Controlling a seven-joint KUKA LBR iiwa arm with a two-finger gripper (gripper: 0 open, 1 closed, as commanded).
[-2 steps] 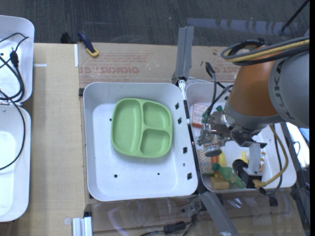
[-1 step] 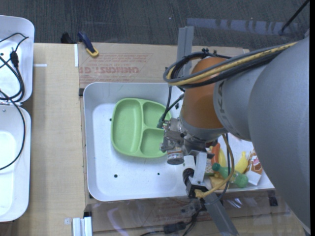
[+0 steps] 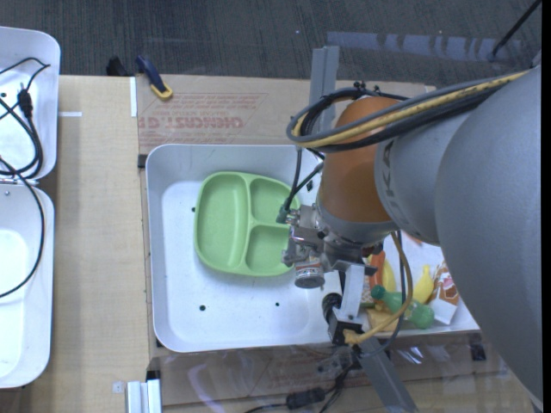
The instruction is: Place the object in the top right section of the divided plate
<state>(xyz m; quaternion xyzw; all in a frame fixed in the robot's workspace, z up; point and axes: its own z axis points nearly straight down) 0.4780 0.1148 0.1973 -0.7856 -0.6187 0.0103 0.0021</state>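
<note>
We are seeing the light green, three-section plastic divided plate [image 3: 237,224] lying inside the shallow white bin [image 3: 172,317], toward that bin's upper middle. Our grey arm with its orange band [image 3: 353,179] is hanging over the plate's right edge, and the claw [image 3: 303,269] is sitting at the plate's lower right corner. Small colourful toy pieces [image 3: 405,304] are lying just right of the plate, behind the arm.
</note>
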